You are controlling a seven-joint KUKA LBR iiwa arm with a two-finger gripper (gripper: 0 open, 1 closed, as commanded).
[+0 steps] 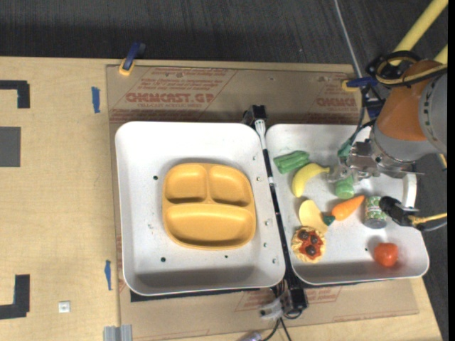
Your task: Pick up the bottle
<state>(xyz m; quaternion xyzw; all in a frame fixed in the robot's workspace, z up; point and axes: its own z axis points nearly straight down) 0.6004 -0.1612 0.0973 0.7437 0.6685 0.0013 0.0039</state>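
- Bottle point(375, 212) lies in right bin point(419, 265), between carrot point(348, 207) and bin's right wall, near tomato point(386, 254).
- My end effector point(350, 170) hovers left of it, over a green item; clenched or released, can't tell.
- Needs shifting right for a grab.

Yellow divided tray point(210, 204) mid left bin point(135, 190). Right bin point(412, 265): green pepper point(290, 161), banana point(306, 177), carrot point(348, 207), tomato point(386, 254) near front-right corner, bottle point(375, 212) by right edge. Gripper point(346, 178) low over small green item point(344, 187).
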